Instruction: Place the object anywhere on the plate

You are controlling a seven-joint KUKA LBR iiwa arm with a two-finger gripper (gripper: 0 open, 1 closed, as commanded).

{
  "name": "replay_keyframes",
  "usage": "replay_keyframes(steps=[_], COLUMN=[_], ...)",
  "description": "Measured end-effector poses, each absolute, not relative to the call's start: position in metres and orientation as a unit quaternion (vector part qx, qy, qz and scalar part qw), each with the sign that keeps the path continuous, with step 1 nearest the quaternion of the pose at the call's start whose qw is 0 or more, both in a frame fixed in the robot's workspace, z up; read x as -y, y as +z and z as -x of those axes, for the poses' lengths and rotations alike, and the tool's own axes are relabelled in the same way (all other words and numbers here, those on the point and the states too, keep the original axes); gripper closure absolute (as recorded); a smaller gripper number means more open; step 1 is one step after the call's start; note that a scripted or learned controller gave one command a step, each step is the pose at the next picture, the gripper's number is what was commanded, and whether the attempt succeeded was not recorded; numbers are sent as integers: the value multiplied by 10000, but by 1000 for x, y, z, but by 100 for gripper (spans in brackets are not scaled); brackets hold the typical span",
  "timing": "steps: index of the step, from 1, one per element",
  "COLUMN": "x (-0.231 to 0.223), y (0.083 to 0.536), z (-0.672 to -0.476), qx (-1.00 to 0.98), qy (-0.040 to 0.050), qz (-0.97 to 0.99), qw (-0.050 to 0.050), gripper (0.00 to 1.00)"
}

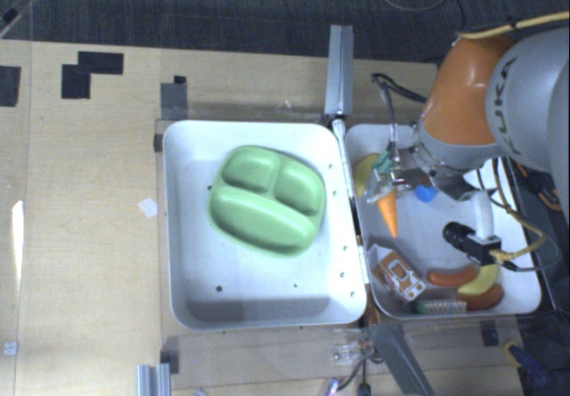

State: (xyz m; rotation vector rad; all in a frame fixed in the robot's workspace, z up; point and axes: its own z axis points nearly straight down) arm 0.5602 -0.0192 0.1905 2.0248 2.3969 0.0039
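We see the gripper (389, 179) low in the right bin (525, 296), an orange carrot (388, 213) hanging point-down just beneath it, grip state unclear so we cannot tell, and the green plate (265, 198) lies well left in the left bin (191, 296).

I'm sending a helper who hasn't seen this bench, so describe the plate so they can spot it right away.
Look at the left bin of the two white bins, the one away from the arm. The plate lies near its middle: pale green, rounded, divided into three compartments. The toy foods, such as the orange carrot, are in the right bin.
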Motion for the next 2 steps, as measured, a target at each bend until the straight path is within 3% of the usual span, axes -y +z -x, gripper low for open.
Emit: replay_keyframes(steps=[1, 2], x=[-39, -39], y=[185, 186], z=[-613, -613], qx=[-7701, -7701], qy=[16, 16], qz=[-6379, -6380], qw=[16, 19], gripper=[100, 0])
